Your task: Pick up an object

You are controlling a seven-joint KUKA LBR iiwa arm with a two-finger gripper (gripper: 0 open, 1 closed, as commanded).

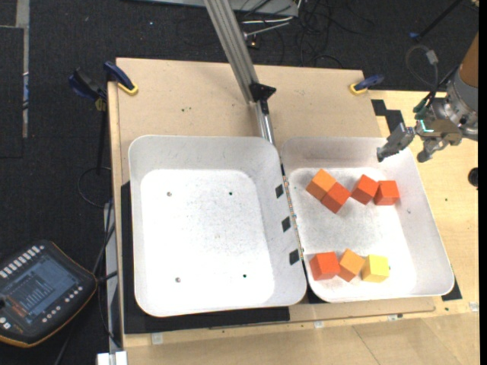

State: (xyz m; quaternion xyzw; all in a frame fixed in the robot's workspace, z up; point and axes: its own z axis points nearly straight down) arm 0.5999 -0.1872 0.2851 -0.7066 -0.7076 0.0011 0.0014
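Note:
Several blocks lie in the right bin. An orange block sits near its upper middle, with two red-orange blocks just to its right. Along the front are a red-orange block, an orange block and a yellow block in a row. My gripper hangs over the bin's far right corner, above and right of the upper blocks. It is open, its two fingers spread with nothing between them.
The left bin lies beside the right one on the wooden bench. A slanted metal pole rises from the bins' far junction. Blue clamps hold the bench corners. A teach pendant lies at the lower left.

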